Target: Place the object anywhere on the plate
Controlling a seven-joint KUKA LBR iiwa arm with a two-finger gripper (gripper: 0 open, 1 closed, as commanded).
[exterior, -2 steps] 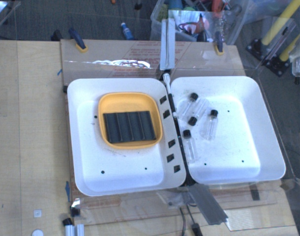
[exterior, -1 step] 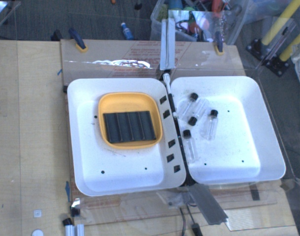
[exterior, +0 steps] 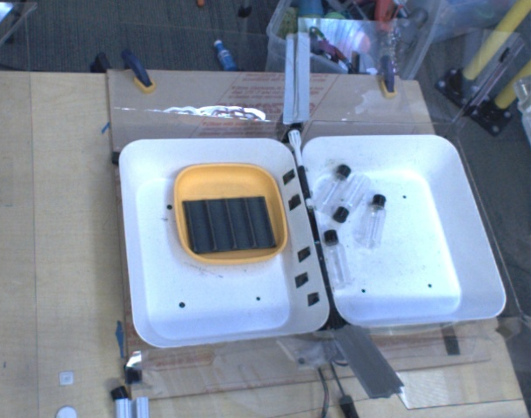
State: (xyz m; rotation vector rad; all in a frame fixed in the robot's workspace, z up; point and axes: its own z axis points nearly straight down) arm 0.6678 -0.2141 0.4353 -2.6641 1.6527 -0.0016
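Four vials (exterior: 371, 219) (one plate (exterior: 189, 184))

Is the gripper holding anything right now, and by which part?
Nothing is visibly held. The dark ridged object lies on the yellow plate in the left bin; four clear vials lie loose in the right bin.

1. A yellow plate (exterior: 230, 181) carrying a dark ribbed object (exterior: 229, 224) is seen in the left bin (exterior: 152, 312), toward its far edge.
2. Four clear black-capped vials (exterior: 352, 212) are scattered in the right bin (exterior: 457, 277), near its left edge.
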